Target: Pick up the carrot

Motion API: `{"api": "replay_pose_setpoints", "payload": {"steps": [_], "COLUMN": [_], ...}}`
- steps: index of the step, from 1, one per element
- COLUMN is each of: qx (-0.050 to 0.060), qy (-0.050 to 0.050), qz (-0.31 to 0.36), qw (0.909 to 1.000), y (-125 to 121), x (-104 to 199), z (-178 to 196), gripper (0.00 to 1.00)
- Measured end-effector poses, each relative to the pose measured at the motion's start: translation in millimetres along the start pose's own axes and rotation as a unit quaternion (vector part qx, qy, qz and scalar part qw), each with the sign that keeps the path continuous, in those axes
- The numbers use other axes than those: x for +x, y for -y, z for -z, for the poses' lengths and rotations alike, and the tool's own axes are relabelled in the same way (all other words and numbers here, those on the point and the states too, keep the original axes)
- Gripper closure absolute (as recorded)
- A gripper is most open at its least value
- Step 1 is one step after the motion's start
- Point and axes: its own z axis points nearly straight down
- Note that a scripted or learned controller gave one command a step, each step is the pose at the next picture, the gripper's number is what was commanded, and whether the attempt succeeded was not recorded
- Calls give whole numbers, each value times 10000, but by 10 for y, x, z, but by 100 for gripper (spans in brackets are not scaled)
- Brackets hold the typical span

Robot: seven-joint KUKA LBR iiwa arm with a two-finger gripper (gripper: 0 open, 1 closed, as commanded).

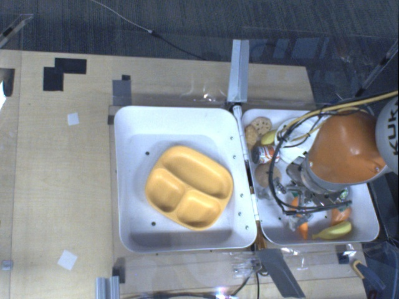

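The arm (346, 148) reaches over the right bin (373, 226), its orange band and grey wrist covering the middle of that bin. The gripper (307, 207) sits beneath the wrist, masked by cables and housing; whether it is open or closed, and whether it grasps anything, cannot be told.

The carrot (303, 230) lies in the right bin near its front wall, just below the gripper and close beside it; contact cannot be confirmed. Only a short orange stub is visible, its shape otherwise unclear.

A yellow-green banana (333, 230) lies just right of the carrot, along the front wall. A cookie (258, 128) rests at the bin's far left corner. The left bin (134, 136) holds a yellow divided dish (188, 185).
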Motion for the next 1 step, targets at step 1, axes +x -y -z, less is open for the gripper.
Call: {"api": "replay_pose_setpoints", "payload": {"steps": [1], "qx": [5], "qy": [6], "qz": [2184], "qw": [9758], "y": [-15], "x": [-16], "z": [0], "gripper": [0]}}
